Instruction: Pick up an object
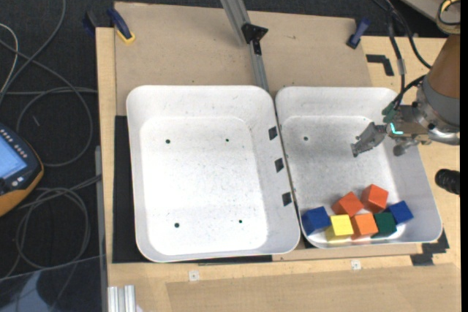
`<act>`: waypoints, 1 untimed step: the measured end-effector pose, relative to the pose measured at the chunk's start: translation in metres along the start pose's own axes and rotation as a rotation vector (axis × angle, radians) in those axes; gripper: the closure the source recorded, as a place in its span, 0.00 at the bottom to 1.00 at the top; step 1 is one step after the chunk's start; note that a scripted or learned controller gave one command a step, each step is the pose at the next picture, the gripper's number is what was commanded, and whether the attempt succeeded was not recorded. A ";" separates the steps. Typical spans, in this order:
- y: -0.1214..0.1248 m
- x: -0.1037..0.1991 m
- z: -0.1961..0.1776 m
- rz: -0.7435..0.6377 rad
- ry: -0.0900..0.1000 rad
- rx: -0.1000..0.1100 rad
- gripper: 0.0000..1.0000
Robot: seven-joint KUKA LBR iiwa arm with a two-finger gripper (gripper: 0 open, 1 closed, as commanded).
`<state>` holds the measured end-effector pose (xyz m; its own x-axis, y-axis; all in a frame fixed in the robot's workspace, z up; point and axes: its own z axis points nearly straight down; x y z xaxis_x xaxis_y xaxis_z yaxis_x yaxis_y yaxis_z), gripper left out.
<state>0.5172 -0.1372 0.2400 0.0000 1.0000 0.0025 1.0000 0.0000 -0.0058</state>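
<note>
Seven coloured blocks (356, 215) huddle at the near edge of the right bin (325, 104), touching one another: blue, yellow and orange cubes with one green. The gripper (382, 140) hangs over the bin's middle, spread and holding nothing. Its targets lie toward the camera, slightly left; the orange block (376, 195) looks nearest.

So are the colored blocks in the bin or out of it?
In. The colored blocks sit bunched in the near corner of the right bin, inside its rim. The gripper hangs above the bin's middle, apart from them.
</note>
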 end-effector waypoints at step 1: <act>0.000 0.000 -0.002 0.000 -0.001 -0.004 0.00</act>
<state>0.5177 -0.1373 0.2416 0.0001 1.0000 0.0015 1.0000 -0.0001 -0.0018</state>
